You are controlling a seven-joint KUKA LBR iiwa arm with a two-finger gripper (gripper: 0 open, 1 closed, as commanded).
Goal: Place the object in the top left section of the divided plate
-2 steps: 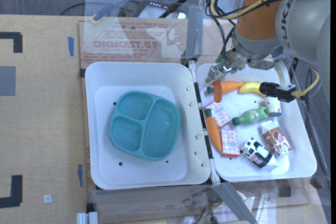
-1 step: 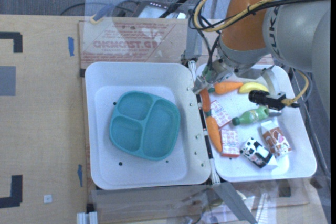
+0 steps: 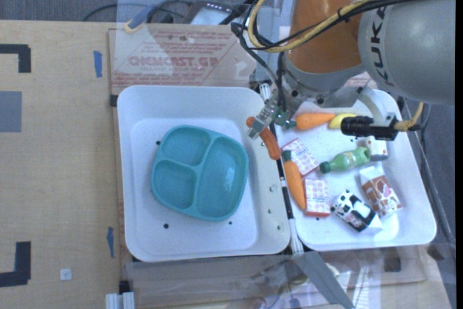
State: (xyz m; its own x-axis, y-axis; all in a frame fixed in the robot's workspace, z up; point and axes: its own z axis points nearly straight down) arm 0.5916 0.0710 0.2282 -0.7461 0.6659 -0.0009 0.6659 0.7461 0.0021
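Note:
The teal divided plate [image 3: 200, 171] lies in the left bin [image 3: 137, 119], with two small sections on its left and one large section on its right. My gripper [image 3: 263, 122] hangs over the rim between the two bins, just right of the plate's upper right edge. It is shut on the upper end of a small orange carrot [image 3: 270, 144], which slants down and to the right over that rim. All sections of the plate are bare.
The right bin [image 3: 416, 228] holds another carrot [image 3: 294, 186], a third carrot [image 3: 315, 120] beside a yellow piece [image 3: 338, 119], a green bottle [image 3: 349, 159], snack packets [image 3: 316, 196], a brown packet [image 3: 380, 196] and a black-and-white cow toy [image 3: 353, 210]. The arm's bulk covers the bin's top.

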